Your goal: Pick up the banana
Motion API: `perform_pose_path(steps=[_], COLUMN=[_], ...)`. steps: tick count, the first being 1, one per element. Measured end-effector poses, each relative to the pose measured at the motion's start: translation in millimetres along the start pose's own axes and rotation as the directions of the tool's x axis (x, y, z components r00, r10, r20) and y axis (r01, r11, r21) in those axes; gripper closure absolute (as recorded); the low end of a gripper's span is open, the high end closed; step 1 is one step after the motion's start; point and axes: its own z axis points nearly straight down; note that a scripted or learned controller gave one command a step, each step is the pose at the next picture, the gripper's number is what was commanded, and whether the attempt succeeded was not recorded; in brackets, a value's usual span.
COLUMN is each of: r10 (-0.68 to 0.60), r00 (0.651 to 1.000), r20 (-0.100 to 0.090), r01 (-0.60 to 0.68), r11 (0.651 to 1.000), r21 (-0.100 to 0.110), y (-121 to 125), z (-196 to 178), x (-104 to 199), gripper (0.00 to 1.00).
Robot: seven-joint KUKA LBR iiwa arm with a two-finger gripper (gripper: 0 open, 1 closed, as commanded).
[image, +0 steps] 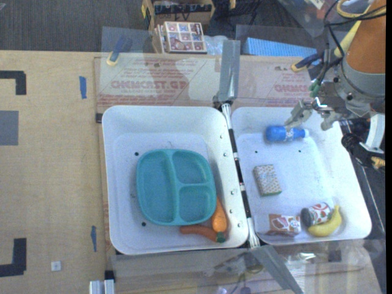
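- Two shallow white bins sit side by side on the bench: the left bin (116,133) and the right bin (358,219).
- The banana (326,223) lies in the near right corner of the right bin, against the wall and touching a small red-and-white can (315,214). This crowding probably limits the approach angles for a grasp.
- A brown printed packet (285,223) lies just beside the can, a speckled block (267,180) rests near the bin's middle, and a blue bottle (283,133) lies on its side near the far wall.
- The gripper (312,114) hovers over the far edge of the right bin, near the blue bottle and well apart from the banana. Its fingers (299,115) appear spread, with nothing between them.
- The left bin holds a teal divided tray (174,185); an orange, carrot-like item (219,216) and a reddish one (199,230) are wedged between the tray and the bin's near wall.
- The upper arm is cut off at the frame edge. The labels on the can and packet are too small to read, and the can hides part of the banana's end.
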Motion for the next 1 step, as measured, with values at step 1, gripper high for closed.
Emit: perform_pose_path(steps=[1], r10=[-0.02], r00=[1.0], r20=[0.0], r01=[0.02], r11=[1.0], r21=[0.001], y=[-77.4], z=[78.0], x=[-35.9], gripper=[0.0])
